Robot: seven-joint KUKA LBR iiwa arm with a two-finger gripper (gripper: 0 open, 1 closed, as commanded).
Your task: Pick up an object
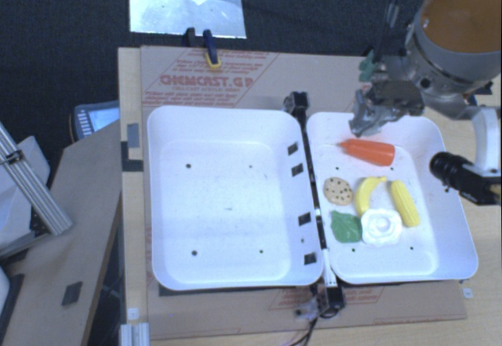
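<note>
The grey two-finger gripper hovers just above-left of the smooth orange plastic carrot (nearest target); finger spacing probably unreadable. Centre over it, then descend.

The arm is cut off by the top and right edges, so little beyond its orange band and grey wrist shows. The claw hangs over the right bin's far rim, covering part of it; its tips are too dark and blurred to read. A black fitting hides part of that bin's right wall. At the left edge, a metal rail and pale objects are cropped. The counter's lower part runs off the bottom.
</note>
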